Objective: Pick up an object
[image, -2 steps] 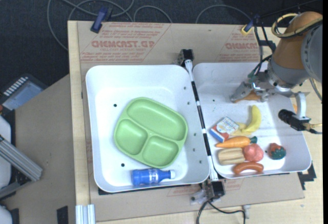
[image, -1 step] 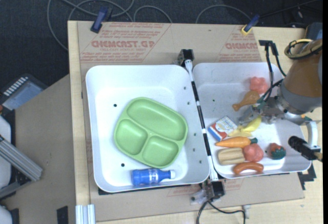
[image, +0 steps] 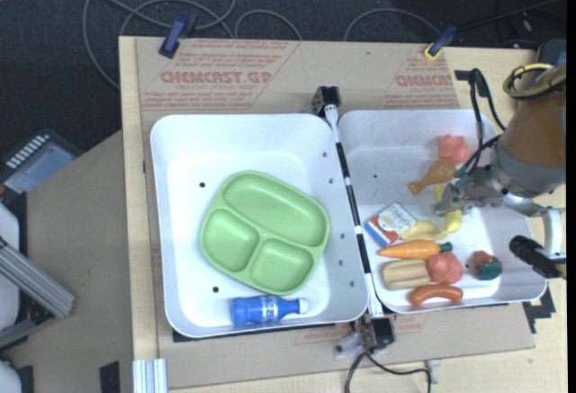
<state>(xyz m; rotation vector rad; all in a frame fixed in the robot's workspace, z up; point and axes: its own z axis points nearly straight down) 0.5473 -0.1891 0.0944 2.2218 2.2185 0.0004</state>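
Observation:
The right bin [image: 360,135] holds several toy foods. A pink piece [image: 454,148] lies at the back, with a brown drumstick [image: 432,175] just in front of it. Further forward are a small white carton [image: 392,220], a yellow piece [image: 448,223], an orange carrot [image: 409,249], a tan bun [image: 402,272], a red round fruit [image: 445,268], a red sausage [image: 436,295] and a strawberry-like piece [image: 487,265]. My gripper [image: 453,196] reaches in from the right, low over the bin's middle, between the drumstick and the yellow piece.
The left bin [image: 180,148] holds a green divided plate [image: 263,229] and a blue bottle [image: 264,310] lying along its front wall. A black divider rail [image: 345,180] runs between the bins. Cables lie on the floor beyond the bench.

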